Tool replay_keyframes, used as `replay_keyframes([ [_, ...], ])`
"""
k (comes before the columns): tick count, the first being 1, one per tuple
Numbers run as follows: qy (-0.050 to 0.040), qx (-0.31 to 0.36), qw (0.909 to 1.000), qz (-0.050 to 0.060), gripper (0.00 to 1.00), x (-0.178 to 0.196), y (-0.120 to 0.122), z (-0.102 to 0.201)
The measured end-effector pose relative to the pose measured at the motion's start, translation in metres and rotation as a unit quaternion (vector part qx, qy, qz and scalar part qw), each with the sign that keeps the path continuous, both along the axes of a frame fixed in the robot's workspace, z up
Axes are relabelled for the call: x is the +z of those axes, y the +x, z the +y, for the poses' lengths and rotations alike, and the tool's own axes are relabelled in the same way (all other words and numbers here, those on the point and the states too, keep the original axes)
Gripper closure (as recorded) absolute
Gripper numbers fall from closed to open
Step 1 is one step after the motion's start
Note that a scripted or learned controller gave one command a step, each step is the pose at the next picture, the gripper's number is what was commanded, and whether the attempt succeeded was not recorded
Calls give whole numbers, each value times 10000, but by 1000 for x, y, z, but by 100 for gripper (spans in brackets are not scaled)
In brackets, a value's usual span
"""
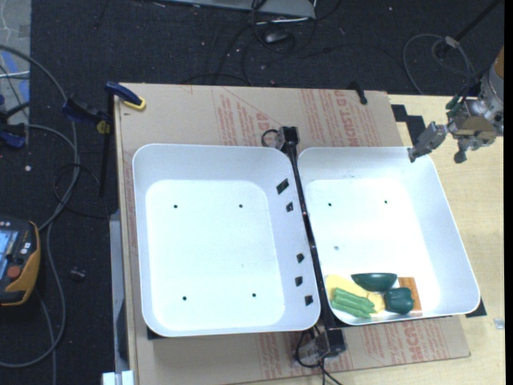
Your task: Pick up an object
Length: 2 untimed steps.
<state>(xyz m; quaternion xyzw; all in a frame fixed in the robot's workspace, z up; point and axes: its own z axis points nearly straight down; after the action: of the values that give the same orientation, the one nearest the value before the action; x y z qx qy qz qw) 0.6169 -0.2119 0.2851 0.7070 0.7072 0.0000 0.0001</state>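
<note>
The gripper [440, 149] hangs at the far right, above the upper right corner of the right bin [365, 179], its two fingers spread apart with nothing between them. Well apart from it, in that bin's near corner, lies a small cluster of objects: a dark green bowl-like piece [374, 280], a bumpy light green piece [352, 302] touching a yellow piece [340, 285], a teal lump [399, 300] and an orange piece [409, 284] partly hidden behind it. The left bin [208, 175] sits beside it on the cardboard-covered worktop [240, 111]
</note>
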Motion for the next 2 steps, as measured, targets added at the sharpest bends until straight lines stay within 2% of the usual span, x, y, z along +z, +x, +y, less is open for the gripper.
replay_keyframes([
  [1, -1, 3, 10000, -4, 100, 10, 0, 0],
  [2, -18, -2, 10000, -71, 100, 186, -47, 3],
])
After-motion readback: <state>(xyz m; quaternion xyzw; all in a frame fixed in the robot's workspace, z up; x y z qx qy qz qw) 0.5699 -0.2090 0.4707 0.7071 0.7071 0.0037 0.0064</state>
